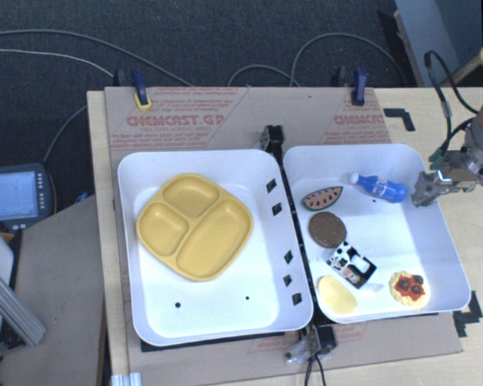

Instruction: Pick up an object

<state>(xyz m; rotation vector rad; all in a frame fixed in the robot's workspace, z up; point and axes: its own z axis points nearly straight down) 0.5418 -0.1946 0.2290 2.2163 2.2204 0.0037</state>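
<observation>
At the right rim of the right-hand shallow white bin (450, 255) hovers the grey two-finger gripper (430, 191); whether it is released or clenched cannot be told, and nothing shows in its grasp. Just beside it, inside that bin, lies a small blue plastic bottle (379, 188). Nearer the divider sit a watermelon-slice toy (322, 198), a round brown cookie (328, 229), a black-and-white block (352, 266), a pale yellow oval piece (336, 295) and a small pizza toy (409, 288). A yellow three-compartment plastic plate (194, 226) rests in the left-hand white bin (223, 315).
</observation>
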